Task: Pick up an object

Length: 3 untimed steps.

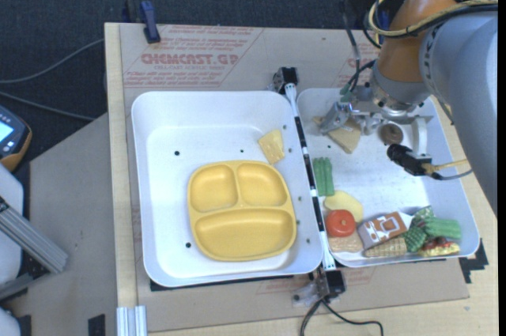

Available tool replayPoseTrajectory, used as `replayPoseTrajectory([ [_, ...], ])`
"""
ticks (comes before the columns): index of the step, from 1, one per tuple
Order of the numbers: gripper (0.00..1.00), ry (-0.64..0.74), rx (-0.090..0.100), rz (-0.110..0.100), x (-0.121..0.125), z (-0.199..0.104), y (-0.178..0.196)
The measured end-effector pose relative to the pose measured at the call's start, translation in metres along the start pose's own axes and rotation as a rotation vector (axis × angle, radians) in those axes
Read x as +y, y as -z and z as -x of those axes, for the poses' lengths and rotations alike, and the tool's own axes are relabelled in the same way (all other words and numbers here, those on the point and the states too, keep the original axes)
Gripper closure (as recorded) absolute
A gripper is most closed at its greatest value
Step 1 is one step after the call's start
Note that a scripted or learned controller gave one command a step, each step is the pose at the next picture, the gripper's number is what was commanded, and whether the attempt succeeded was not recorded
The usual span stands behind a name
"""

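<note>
My gripper (350, 118) hangs low over the far end of the right bin (456, 192), below the orange band of the arm. A tan wedge-shaped piece (345, 139) lies right under it, at the gripper's near side; whether they touch is unclear. Further down the same bin are a green bar (323, 175), a pale yellow piece (345, 204), a red tomato (341, 224), a small orange-brown box (383, 228) and green leafy toys (432, 230).
The left bin (158, 137) holds a yellow divided plate (239, 209) and a pale yellow wedge (272, 145) near the shared wall. A black clip (285, 77) sits at the far end of that wall. A blue clamp (148, 21) stands at the bench's far left.
</note>
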State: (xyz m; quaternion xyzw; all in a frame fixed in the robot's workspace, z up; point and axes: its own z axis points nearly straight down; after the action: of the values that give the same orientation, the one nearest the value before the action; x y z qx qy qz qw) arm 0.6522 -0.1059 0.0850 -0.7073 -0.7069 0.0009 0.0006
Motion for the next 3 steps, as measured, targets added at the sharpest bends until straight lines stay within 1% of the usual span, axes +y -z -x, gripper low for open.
replayPoseTrajectory([
  [2,0.0,0.002,0.0,0.001,0.002,-0.007,0.0],
  [3,1.0,0.002,0.0,-0.001,0.001,-0.006,0.01],
])
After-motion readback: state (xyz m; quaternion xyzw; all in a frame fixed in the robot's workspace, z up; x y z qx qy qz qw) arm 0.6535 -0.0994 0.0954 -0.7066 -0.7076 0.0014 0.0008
